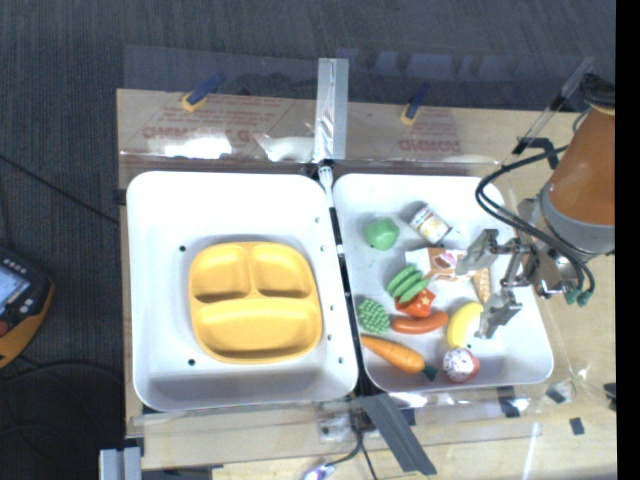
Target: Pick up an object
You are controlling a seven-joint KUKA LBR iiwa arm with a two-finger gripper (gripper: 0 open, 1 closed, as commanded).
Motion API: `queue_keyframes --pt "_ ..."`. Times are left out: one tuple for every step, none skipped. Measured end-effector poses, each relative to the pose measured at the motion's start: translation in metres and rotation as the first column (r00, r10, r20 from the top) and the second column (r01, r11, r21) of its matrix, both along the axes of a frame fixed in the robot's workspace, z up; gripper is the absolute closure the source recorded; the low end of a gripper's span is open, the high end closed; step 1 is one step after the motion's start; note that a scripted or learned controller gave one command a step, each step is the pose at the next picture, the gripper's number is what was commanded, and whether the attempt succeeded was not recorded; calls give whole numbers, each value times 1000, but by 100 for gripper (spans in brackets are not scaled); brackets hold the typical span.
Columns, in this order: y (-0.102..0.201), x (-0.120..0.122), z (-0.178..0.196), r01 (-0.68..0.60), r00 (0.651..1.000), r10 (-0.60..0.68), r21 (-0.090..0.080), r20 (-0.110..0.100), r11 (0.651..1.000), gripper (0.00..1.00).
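White plastic bins, both shallow with rounded corners, that's what I've got on the bench. Nearest the camera in the right bin (540, 363): a tapered orange carrot (393, 353) lying along the front wall, and a round pink-white ball (460, 365) just beside its green tip. Behind them a curved yellow banana (463, 323), a red sausage-shaped piece (420, 322), a knobbly green piece (372, 314) and ribbed green pods (406, 282), all packed close in the bin's middle. Further back a smooth green ball (380, 234) and a small labelled can (429, 224) on its side. Open floor is mostly the back-left corner and the right strip. Left bin (160, 268) holds a glossy yellow compartment tray (255, 300), with a free margin all round it. Gripper (493, 286) hangs low over the right bin, just right of the banana, fingers spread, nothing between them. Arm comes in from the right, orange band (585, 168) above the wrist, black cables looping off it.
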State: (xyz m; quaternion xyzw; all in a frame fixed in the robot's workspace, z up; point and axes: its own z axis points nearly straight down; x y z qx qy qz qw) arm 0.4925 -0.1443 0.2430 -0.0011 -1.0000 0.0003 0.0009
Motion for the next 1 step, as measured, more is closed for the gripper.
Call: queue_keyframes --pt "-3 36 -142 -19 1000 19 -1 1 1000 0"
